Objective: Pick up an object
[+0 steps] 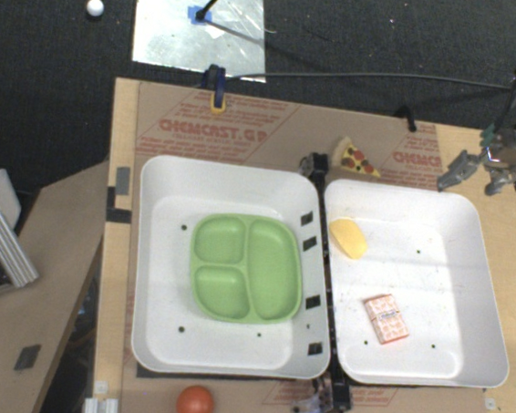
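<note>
Two shallow white bins side by side on a tan bench (275, 134). Left bin (159, 236): green divided plate (246, 268) near the centre, apart from every wall, bare white floor all round it. Right bin (468, 296): yellow lump (349, 238) near the upper left corner, just beside the wall shared with the left bin; small pink box (386, 318) lower down toward the middle, lying flat and tilted, well apart from the yellow lump and from all four walls. Wide bare floor along the right and lower sides of the right bin. Gripper (478, 174) above the bench just beyond the upper right corner of the right bin, outside its rim, fingers spread apart, nothing between them. Pizza-slice toy (356, 158) on the bench just above the bins' shared corner. Orange-red ball (195, 404) on the bench below the left bin.
</note>
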{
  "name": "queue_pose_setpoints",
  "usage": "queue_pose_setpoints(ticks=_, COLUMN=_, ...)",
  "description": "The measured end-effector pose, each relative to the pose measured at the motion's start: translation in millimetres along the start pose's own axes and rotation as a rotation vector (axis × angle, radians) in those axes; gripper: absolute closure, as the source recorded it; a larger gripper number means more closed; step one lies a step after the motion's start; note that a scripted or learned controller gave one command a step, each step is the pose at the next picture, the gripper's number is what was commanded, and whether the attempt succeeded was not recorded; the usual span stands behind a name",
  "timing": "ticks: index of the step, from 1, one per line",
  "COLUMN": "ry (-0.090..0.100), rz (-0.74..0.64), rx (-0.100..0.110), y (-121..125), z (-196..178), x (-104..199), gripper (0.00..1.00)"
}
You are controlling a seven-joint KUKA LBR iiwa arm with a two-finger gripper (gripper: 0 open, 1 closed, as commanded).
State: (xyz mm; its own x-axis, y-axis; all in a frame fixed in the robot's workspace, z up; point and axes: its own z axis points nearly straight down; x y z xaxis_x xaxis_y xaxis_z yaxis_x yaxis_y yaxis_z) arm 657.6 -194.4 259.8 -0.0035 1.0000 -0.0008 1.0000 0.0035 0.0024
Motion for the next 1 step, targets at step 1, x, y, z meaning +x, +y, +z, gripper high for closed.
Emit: queue_pose_setpoints(ticks=1, ry=0.001, rz=0.001, rx=0.005, y=1.6, z=62.4, x=0.5, gripper=0.00)
